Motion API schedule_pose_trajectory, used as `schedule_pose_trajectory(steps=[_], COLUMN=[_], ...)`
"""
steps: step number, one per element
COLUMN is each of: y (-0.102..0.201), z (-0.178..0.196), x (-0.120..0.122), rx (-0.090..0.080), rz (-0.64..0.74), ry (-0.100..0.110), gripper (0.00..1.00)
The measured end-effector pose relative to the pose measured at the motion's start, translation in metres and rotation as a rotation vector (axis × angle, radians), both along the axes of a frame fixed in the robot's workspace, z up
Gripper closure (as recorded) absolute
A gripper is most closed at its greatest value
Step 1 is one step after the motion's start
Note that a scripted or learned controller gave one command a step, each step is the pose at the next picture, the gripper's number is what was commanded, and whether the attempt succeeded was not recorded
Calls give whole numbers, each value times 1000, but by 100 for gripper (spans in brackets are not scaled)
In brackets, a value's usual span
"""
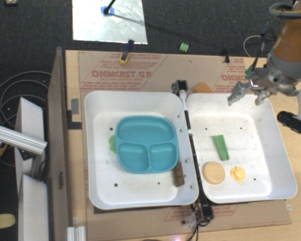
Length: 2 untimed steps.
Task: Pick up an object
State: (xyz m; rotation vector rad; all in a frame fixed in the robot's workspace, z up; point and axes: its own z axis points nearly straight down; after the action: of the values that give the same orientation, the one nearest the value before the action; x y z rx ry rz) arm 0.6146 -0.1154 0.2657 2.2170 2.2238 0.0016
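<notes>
I am seeing the tool (249,94) hanging spread wide and empty above the right bin (276,149); nothing is picked up yet.

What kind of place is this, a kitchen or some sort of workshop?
Probably a robotics lab: a robot arm with a pincer over white bins of toy food, loose cables on the floor.

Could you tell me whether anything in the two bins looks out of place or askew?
The teal divided plastic plate in the left white bin lies over a small green object, hiding most of it, and a brown block pokes out from under its corner.
</notes>
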Motion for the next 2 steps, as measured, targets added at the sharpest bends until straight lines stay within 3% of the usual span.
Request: schedule_pose_trajectory(steps=[1,2], y=[24,13], z=[-188,-182], x=[-19,-43], rx=[2,0], rz=[-2,-3], ry=[4,4], gripper=[0,0])
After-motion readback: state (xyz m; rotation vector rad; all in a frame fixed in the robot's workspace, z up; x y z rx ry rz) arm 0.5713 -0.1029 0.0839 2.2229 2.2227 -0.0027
